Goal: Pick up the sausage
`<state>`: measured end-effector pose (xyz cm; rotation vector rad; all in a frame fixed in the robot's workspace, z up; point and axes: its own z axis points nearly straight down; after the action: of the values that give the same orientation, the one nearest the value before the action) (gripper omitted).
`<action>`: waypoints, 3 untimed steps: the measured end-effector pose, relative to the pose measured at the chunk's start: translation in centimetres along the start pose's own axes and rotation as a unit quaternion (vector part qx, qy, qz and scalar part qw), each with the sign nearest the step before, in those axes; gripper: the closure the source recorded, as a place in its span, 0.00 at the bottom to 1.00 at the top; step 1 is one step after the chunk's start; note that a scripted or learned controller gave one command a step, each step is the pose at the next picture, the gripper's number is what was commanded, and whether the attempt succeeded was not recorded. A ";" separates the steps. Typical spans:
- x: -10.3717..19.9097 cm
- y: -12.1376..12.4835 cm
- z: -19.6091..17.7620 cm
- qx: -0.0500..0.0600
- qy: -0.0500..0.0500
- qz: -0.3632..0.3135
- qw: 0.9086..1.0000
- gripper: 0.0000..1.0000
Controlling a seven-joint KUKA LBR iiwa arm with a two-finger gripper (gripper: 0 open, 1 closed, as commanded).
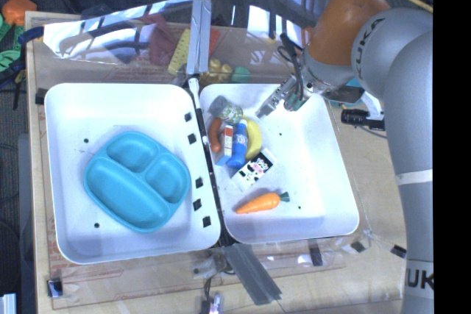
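**Claw over the right bin's far side, sausage lying by the divider**

The gripper [274, 104] hangs low over the far part of the right bin [335, 158], slanting down toward the left from the grey arm [397, 62] with its orange band. Nothing sits between its fingers; whether they stand apart or together cannot be told from this view.

Just beside its tip lies a cluster of items. A yellow banana [254, 137] is nearest, with a blue bottle [238, 145] touching it on the left. A small grey-green can [227, 112] sits at the far end of the cluster. The sausage [215, 134], reddish-brown, lies along the bin's left wall, beside a small red-and-white package [227, 136].

Nearer the camera rest a black-and-white patterned box [254, 168] and a carrot [259, 204].

The left bin [66, 121] holds a blue divided plate [137, 179].
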<state>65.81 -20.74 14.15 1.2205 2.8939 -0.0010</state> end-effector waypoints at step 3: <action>4.6 3.9 -1.3 0.000 0.000 0.019 1.000 1.00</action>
<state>65.43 -14.70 15.45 1.2736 2.8702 -0.0011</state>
